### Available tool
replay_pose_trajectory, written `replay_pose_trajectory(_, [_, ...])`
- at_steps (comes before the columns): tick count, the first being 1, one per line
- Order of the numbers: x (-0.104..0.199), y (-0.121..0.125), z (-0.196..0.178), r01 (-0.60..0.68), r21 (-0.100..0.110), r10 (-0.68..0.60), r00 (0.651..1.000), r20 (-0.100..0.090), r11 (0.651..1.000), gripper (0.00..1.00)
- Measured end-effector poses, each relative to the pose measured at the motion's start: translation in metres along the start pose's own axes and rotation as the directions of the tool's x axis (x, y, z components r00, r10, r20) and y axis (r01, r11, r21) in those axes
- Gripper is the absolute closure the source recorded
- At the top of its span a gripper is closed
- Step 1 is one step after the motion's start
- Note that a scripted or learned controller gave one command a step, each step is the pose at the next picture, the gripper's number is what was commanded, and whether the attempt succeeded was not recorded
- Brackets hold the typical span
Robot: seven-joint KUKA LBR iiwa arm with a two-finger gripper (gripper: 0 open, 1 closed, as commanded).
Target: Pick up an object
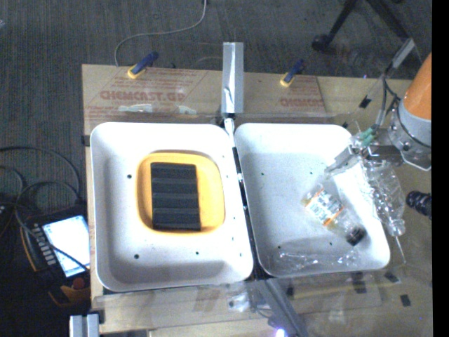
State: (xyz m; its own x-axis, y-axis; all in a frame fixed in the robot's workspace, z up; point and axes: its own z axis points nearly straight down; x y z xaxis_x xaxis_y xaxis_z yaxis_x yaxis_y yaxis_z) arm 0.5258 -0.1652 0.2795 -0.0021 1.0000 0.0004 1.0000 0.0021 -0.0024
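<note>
1. at the right bin's [280, 153] far right corner, the gripper [365, 146] sits over the rim; can't tell its state, too blurred.
2. clear plastic packet [330, 206] w/ orange label lies inside the right bin, just below the gripper, by a small black item [356, 236].
3. left of the right bin, the left bin [112, 160] holds a yellow tray w/ black block [175, 195].

A brown table [175, 93] is seen beneath two white bins, marked with faded red lettering; two clamps with yellow and blue handles are fixed at its far edge, one [142, 64] on the left and one [292, 71] further right; a metal post [232, 79] stands upright between them; a thin cable [168, 28] is looped across the dark carpet [63, 27]; a lit tablet [64, 242] is laid on the floor at the left; black chair legs [351, 12] are visible at the top right.
</note>
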Motion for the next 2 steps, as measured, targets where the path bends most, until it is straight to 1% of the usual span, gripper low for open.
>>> replay_pose_trajectory(1, [-0.05, -0.002, 0.089, 0.086, 0.0, -0.086, 0.996, 0.0, 0.996, 0.0])
replay_pose_trajectory(2, [-0.054, 0.013, 0.161, 0.18, -0.005, -0.18, 0.984, 0.001, 0.984, 0.0])
